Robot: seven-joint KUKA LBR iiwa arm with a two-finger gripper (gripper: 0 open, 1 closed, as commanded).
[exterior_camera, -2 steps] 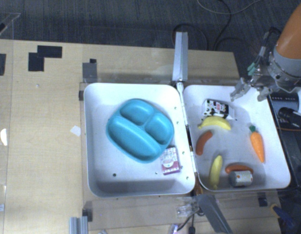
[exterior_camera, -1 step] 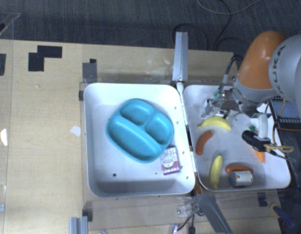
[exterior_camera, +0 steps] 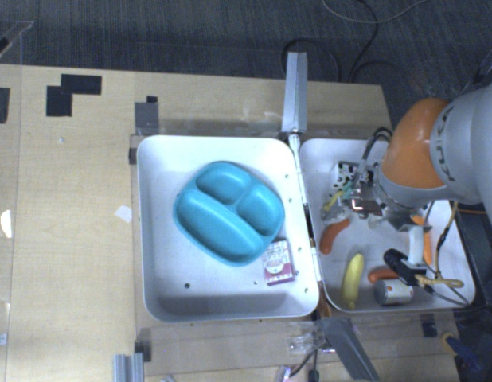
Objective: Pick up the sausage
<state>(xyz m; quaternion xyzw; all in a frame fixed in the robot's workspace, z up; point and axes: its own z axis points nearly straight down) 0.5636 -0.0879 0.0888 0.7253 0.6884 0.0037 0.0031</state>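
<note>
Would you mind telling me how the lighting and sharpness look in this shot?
In the camera view, light is even and soft; the blue plate throws a faint shadow in the left bin. The sausage and banana read clearly, while the gripper sits in a cluttered, slightly blurred patch under the arm.

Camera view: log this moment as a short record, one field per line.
left bin: blue divided plate, small pink packet by its lower right edge
right bin: sausage, banana, small metal can
gripper: low over the right bin, just above and right of the sausage
sausage: lying on the bin floor, not held
</note>
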